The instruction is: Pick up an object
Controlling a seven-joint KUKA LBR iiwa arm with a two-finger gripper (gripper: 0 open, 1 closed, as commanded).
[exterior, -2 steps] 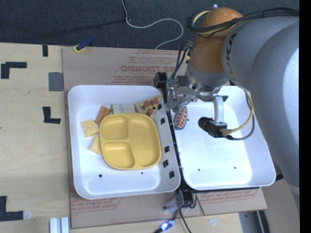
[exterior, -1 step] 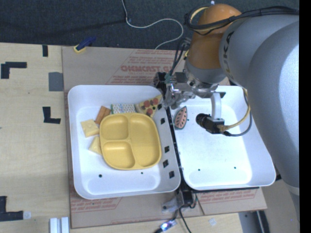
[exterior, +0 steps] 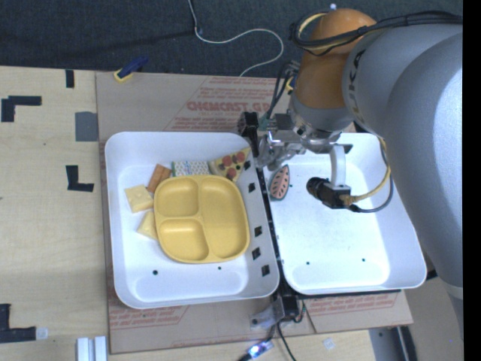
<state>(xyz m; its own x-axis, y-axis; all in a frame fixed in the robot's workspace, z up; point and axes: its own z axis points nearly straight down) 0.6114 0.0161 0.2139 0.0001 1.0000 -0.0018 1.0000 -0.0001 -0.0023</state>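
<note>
The gripper (exterior: pixel 279 155) hung over the divider between the two bins, and a small oval, reddish patterned object (exterior: pixel 279 181) sat directly beneath it at the left edge of the right bin (exterior: pixel 361 269); whether the fingers were apart or clamped on it could not be determined. The pick was therefore judged unconfirmed, with lift-off remaining. The object's long axis ran near-to-far, tilted slightly.

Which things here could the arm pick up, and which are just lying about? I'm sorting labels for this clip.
Pickable, in the bins:
yellow divided plate
speckled oval piece near the gripper
tan squares
orange-brown block
small patterned pieces

Lying about:
white cable
blue and yellow clip
cardboard sheet
</note>
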